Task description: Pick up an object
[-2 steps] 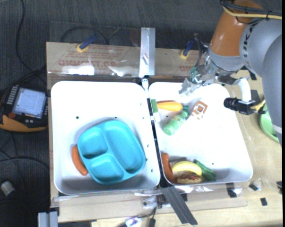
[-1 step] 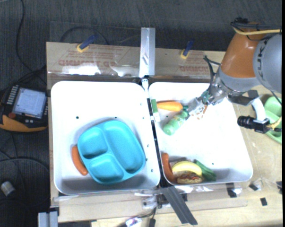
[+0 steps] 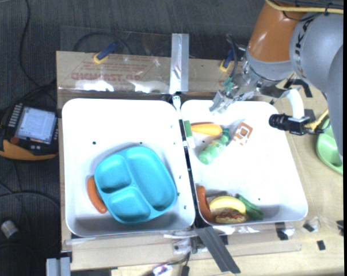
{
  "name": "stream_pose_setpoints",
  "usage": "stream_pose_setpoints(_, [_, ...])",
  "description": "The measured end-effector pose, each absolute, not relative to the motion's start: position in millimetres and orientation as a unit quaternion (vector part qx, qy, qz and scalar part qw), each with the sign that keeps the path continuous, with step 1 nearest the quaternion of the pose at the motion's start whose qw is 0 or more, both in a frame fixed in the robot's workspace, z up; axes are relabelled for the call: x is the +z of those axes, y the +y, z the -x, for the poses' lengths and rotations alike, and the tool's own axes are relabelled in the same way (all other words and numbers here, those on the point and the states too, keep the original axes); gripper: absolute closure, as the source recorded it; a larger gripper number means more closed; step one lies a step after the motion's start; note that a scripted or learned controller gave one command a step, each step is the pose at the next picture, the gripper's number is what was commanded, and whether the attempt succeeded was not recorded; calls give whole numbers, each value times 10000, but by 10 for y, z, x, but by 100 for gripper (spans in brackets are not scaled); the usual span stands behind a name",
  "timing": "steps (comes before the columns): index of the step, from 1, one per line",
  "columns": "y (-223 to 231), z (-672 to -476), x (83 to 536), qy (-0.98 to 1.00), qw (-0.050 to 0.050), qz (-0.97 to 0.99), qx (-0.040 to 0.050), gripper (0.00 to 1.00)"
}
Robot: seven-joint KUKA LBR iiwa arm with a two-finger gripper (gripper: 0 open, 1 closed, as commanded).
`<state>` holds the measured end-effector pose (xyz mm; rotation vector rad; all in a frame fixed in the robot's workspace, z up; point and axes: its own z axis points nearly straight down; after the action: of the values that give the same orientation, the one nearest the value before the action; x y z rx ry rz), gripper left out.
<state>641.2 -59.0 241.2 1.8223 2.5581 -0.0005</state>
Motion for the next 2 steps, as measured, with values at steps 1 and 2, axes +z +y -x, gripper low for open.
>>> stream_pose_setpoints(1, [170, -5904, 2360, 8165, -8, -5773, -8, 100])
stream_pose_setpoints(2, [-328, -6396, 2311, 8418, 3, -5397, -19, 100])
